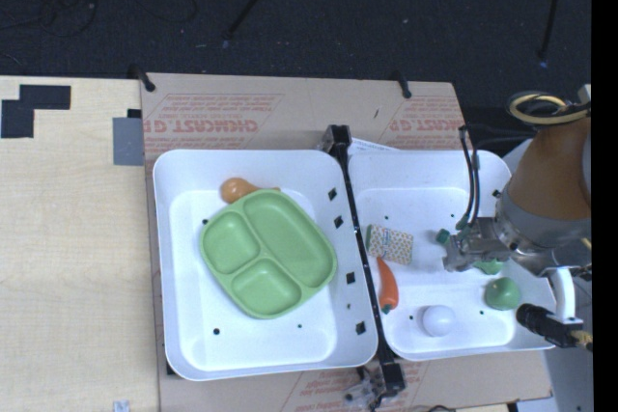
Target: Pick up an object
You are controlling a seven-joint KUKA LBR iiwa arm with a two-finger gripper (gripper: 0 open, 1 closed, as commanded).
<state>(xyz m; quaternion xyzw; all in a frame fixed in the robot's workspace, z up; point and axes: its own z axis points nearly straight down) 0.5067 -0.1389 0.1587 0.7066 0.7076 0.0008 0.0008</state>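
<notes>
My gripper (462, 256) hangs low over the right bin (425, 198), near its right side, on the grey arm with the orange band (550, 174). A small teal-green piece (442, 235) lies just left of the gripper. A green ball (502, 293) sits below and to the right of it. A white egg-shaped object (437, 319) rests near the bin's front wall. An orange carrot (387, 286) lies along the bin's left wall, with a patterned packet (390, 245) just above it.
The left bin (183, 207) holds a green divided plate (266, 252) with an orange object (235, 189) behind its upper left rim. A black divider (350, 236) runs between the bins. Cardboard (251, 111) lies under both bins.
</notes>
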